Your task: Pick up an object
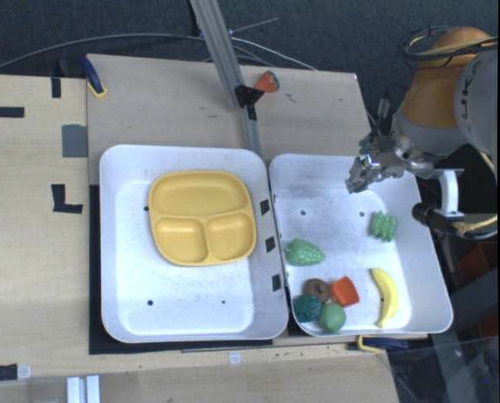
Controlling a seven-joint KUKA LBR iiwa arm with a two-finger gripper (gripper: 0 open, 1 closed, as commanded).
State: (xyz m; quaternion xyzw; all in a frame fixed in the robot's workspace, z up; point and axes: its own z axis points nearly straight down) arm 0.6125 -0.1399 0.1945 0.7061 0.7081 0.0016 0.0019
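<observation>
- The gripper [360, 175] hangs over the far right part of the right bin [334, 175], well apart from every toy in it; whether it is open or closed cannot be told, and nothing is seen held in it.
- The arm [441, 99], grey with an orange band, comes in beyond the right bin's far right corner.
- Inside the right bin, a green bunch of grapes [384, 226] lies near the right wall, the nearest item to the gripper.
- A leafy green vegetable [303, 252] lies by the right bin's left wall, about mid-length.
- A yellow banana [386, 295] lies along the right bin's near right side.
- In the right bin's near left corner sit a brown ring-shaped piece [318, 289], an orange-red block [344, 291], a dark teal lump [307, 309] and a round green fruit [332, 316], clustered and touching or nearly so.
- The left bin [123, 292], just beside the right bin, holds a yellow three-compartment tray [202, 217] in its far half.
</observation>
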